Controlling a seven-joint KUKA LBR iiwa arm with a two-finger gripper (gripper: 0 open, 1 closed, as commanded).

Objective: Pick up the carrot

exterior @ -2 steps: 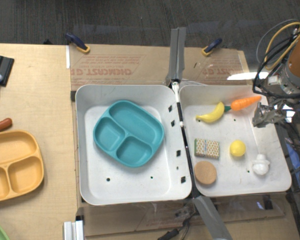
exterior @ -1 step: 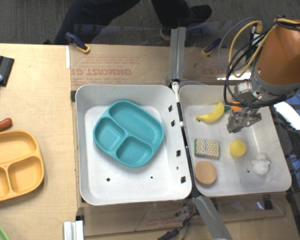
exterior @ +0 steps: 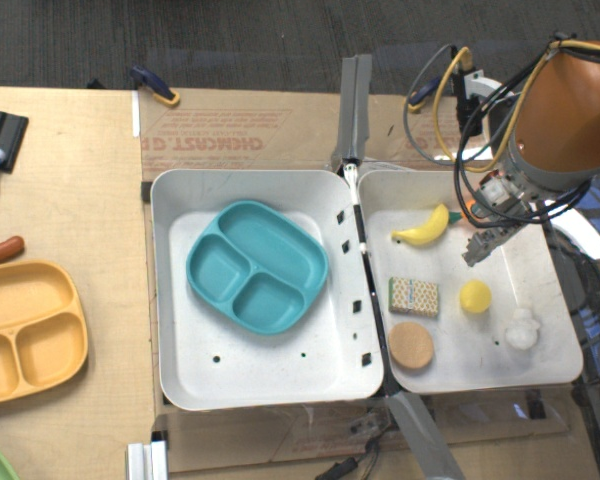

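Grey arm with orange band [exterior: 565,118] enters at upper right of frame; two-finger gripper [exterior: 483,244] hangs over upper middle of the right shallow white bin [exterior: 570,368]. Whether the claw is wide or narrow: cannot tell, view too small and slanted. Nothing seen held.

Carrot: no clear sighting. Small orange sliver [exterior: 459,218] just right of the yellow toy banana [exterior: 423,228], close beside the gripper, is probably the carrot's end; the rest is hidden behind cables and wrist.

Same bin, lower down: round yellow lemon [exterior: 475,296], speckled tan rectangular block [exterior: 414,296], flat round tan disc [exterior: 411,346], white fluffy tuft [exterior: 521,333]. Left shallow white bin [exterior: 170,298] holds a teal three-compartment plate [exterior: 257,265].

Handling, as judgement: likely a light, stiff plastic toy, smooth and tapered, apt to slide out towards the thin end. Best taken across the thicker middle, jaws square to its length; banana lies near enough to be nudged
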